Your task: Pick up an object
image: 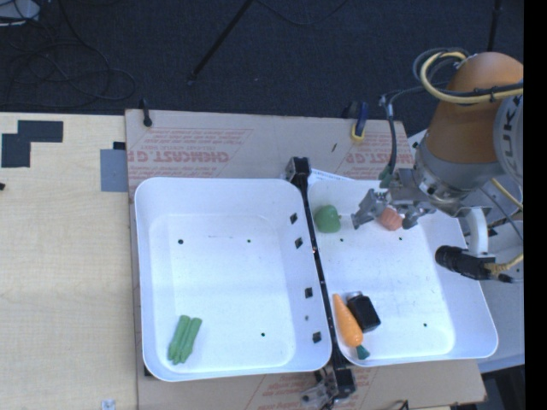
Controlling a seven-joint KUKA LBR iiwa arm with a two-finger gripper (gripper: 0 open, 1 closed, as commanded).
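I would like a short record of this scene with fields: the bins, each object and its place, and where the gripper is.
left bin: green bean-like piece near the front left corner
right bin: green round object at the back left; orange carrot and black block side by side at the front left
gripper: over the back of the right bin
at gripper: pinkish round object; a grasp cannot be confirmed

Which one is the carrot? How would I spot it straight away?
Look at the right bin, then down to its near-left corner by the divider between the bins. There lies the carrot, long and orange with a green tip, right beside a small black block; nothing else there is orange and tapered.
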